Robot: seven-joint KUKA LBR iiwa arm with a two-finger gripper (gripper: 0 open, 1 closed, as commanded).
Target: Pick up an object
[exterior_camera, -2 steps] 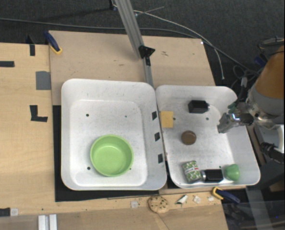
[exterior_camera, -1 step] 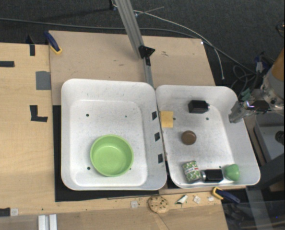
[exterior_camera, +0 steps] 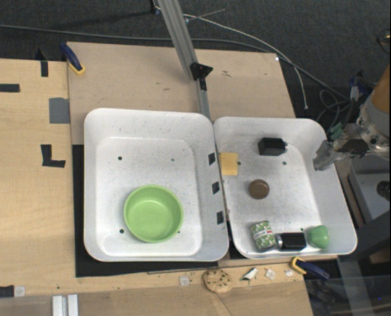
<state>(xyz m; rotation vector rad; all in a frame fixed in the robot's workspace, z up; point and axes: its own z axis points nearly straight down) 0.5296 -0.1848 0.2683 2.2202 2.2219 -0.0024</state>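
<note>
The right bin [exterior_camera: 314, 196] holds a black block [exterior_camera: 272, 146], a yellow square piece [exterior_camera: 229, 164], a brown round piece [exterior_camera: 259, 189], a green patterned box [exterior_camera: 263, 236], a black bar [exterior_camera: 291, 241] and a green ball-like piece [exterior_camera: 318, 236]. A green bowl [exterior_camera: 153, 213] sits in the left bin [exterior_camera: 103, 176]. My gripper [exterior_camera: 328, 153] hangs at the right bin's right rim, level with the black block and well to its right. Nothing shows between its fingers.
A slanted metal pole [exterior_camera: 182, 38] crosses the back of the bench toward the gap between the bins. Cables run behind the right bin. A cookie-like piece [exterior_camera: 216, 280] and small scraps lie on the bench in front of the bins.
</note>
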